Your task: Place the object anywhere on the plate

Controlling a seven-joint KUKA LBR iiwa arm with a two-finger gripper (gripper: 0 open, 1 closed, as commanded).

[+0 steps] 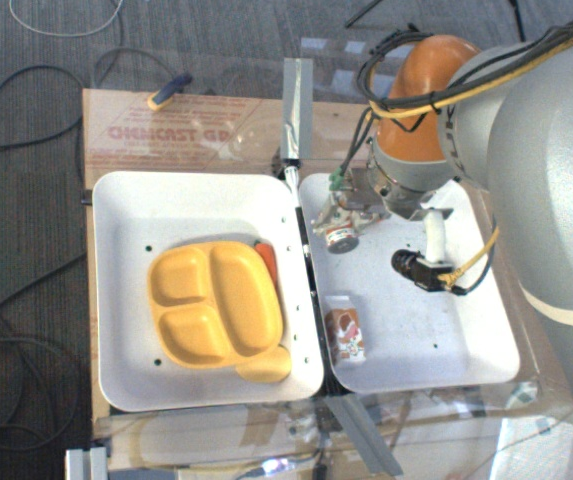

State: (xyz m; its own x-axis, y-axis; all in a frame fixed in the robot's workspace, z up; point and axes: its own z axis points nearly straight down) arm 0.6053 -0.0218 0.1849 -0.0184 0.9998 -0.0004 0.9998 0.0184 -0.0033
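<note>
Camera view from above the bench: a small round object (341, 239), silvery with a reddish face, sits in the right bin (466, 338), up in its far-left corner and close to the wall shared with the other bin. The gripper (337, 222) is right on top of it, touching or very nearly so. From where I stand I cannot tell whether the gripper is clenched on the object or merely resting against it, since the metal parts and the object run together. The object is well apart from the plate and in the other bin altogether.

Nearer to me in the same bin, by the left wall, a small brown packet (345, 334) lies flat on the white floor, clear of the gripper.

The arm (421, 118) comes in from the right, its orange band above the wrist, with yellow and black cables looping over it.

Across the dividing wall, the left bin (126, 208) holds the yellow plate (216, 303), a rounded tray with three compartments, lying a little right of the bin's middle. An orange thing (267, 260) peeks out along the plate's right edge, mostly hidden behind it. A pale yellow lump (266, 366) lies against the plate's near-right corner, touching it.

Behind the left bin a brown cardboard sheet (166, 133) with red lettering lies flat, with a small blue and yellow item (169, 89) at its far edge. Black cables trail over the grey carpet (26, 88) around the bench.
</note>
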